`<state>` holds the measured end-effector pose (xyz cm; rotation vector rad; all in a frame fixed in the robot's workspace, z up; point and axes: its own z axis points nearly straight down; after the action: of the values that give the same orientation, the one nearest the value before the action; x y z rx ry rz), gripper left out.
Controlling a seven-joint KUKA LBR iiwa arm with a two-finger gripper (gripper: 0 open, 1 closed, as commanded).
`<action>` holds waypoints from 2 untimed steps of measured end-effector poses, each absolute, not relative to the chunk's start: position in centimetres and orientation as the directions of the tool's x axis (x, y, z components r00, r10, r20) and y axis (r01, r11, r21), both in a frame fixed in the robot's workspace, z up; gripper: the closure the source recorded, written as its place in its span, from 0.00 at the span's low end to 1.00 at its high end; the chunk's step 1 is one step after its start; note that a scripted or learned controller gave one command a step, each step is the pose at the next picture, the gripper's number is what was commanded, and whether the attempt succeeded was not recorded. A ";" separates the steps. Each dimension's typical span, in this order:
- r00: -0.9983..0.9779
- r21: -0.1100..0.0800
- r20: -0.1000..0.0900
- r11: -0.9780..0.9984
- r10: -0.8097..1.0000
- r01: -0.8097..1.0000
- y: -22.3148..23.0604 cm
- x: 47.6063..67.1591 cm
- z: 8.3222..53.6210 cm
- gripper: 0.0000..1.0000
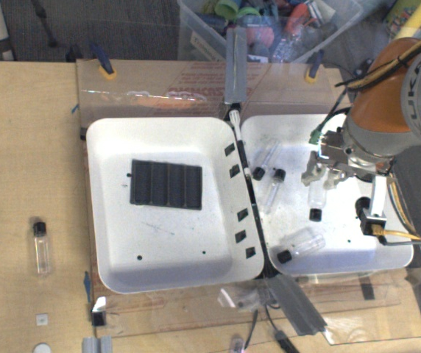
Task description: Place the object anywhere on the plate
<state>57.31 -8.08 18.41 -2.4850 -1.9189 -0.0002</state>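
Clear vial, black-capped, stands upright between the fingers, which appear clamped on it above the right bin. Dark plate lies well apart in the left bin. Step: carrying. Next: traverse across the divider, then release.

Arm: grey links, orange band above wrist, entering from right side, bent downward. Wrist angled toward left. Gripper: pointing down, hanging low, fingers closed around small clear vial with black cap.
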 end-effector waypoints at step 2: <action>0.624 -0.004 -0.002 -0.624 0.781 0.781 0.6 50.9 19.8 1.00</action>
<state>50.85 0.59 19.77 -2.8286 -1.3601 0.0056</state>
